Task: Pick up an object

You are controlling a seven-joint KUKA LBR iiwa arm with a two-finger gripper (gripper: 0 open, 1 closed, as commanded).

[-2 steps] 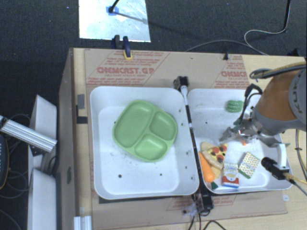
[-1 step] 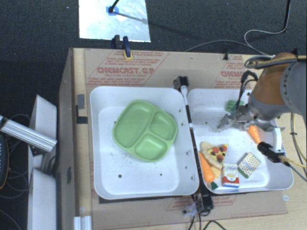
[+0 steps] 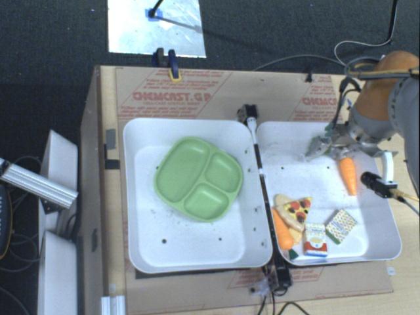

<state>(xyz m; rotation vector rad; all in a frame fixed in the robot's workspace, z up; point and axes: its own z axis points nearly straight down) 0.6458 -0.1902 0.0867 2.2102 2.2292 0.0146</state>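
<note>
Nearest the camera, a fries box [image 3: 315, 240] lies below my gripper [image 3: 323, 147]. Just right sits a carrot [image 3: 348, 175]. Whether my gripper is closed, I cannot tell.

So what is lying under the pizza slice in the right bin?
A carrot lies partly under the pizza slice, its lower end poking out toward the bin's front edge. How far it runs under the slice is hidden.

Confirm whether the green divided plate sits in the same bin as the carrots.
No. The green divided plate lies in the left bin, while both carrots lie in the right bin.
</note>
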